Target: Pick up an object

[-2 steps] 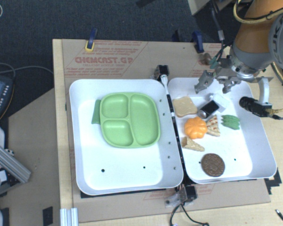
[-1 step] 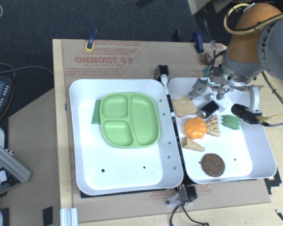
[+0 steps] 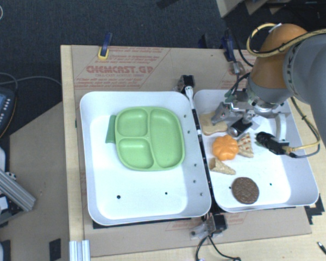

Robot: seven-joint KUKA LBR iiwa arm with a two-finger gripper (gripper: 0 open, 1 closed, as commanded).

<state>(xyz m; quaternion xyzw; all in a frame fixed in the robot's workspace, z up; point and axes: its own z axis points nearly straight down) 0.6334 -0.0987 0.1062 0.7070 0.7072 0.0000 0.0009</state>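
Right bin (image 3: 301,186): pumpkin (image 3: 225,147) below fingers (image 3: 236,125)

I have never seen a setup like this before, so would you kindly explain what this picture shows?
This is one photograph from a fixed camera above a workbench, looking down at a slant. The grey machine with the orange band is a robot arm reaching in from the right. Its claw hangs low over the right white bin; I cannot tell whether it grips anything. That bin holds a small orange pumpkin, a brown round disc and some pale toy food pieces. The left white bin holds a green divided plate. The arm's job is to pick up an object.
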